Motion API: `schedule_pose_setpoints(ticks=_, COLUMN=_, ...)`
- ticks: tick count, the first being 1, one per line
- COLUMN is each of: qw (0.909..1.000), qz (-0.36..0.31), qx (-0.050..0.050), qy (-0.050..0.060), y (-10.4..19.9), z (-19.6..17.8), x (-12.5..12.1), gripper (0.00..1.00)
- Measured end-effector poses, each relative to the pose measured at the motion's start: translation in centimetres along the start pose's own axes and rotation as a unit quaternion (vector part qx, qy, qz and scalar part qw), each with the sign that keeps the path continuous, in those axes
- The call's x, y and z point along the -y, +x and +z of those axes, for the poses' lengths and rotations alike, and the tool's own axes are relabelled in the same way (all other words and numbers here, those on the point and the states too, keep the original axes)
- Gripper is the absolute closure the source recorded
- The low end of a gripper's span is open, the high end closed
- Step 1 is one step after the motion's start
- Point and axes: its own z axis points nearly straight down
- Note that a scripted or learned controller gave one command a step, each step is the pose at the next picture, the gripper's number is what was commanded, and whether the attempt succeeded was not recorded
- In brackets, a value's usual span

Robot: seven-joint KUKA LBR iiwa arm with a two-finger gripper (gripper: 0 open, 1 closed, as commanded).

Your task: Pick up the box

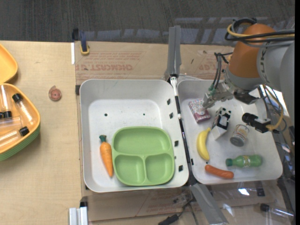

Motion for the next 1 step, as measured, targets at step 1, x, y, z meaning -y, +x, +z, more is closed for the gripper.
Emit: schedule_pose_setpoints(ticks=1, qw=0.9912, qz=0.132, qx=0.0, qy=0.006, y=-5.27, z=-1.58, x=-0.12, gripper=1.0)
